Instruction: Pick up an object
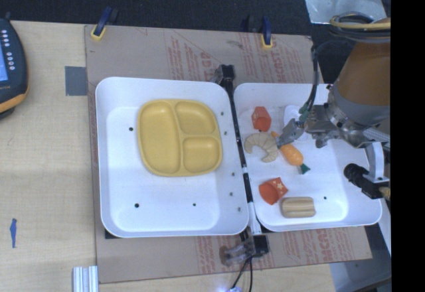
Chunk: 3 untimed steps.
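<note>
Gripper (pixel 290 133) low in right bin (pixel 332 218), fingers' state unclear, tip between croissant (pixel 261 145) and carrot (pixel 293 154). Nearby: red block (pixel 261 119), red piece (pixel 271 190), bread roll (pixel 297 206). Left bin (pixel 119 211) holds yellow divided plate (pixel 179 137). Cardboard (pixel 166 52) clamped on wooden desk (pixel 40 171).

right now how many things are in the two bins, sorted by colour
Yellow: 1, the divided plate in the left bin.
Red: 2, the upper red piece and the lower red piece in the right bin.
Orange: 1, the carrot.
Tan: 2, the croissant and the bread roll.
Total: 6
</note>
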Each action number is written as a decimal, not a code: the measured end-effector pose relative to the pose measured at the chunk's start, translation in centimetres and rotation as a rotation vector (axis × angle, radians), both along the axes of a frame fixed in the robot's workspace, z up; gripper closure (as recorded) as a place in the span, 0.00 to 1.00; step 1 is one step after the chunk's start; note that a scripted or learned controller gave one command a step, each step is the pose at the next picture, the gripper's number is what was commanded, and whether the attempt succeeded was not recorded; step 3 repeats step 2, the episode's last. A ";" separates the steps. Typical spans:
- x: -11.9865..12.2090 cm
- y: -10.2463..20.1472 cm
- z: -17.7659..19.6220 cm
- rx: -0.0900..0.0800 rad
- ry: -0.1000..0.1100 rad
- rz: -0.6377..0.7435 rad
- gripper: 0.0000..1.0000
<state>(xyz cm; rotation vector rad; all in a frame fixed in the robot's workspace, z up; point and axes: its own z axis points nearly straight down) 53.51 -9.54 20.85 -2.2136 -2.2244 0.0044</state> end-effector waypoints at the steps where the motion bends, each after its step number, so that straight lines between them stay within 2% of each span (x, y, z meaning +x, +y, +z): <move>1: 2.2 -5.1 -11.7 -0.002 -0.007 -0.001 0.00; 2: 2.0 -5.0 -10.6 -0.003 -0.001 0.001 1.00; 3: 2.0 -5.0 -10.6 -0.003 -0.001 0.001 1.00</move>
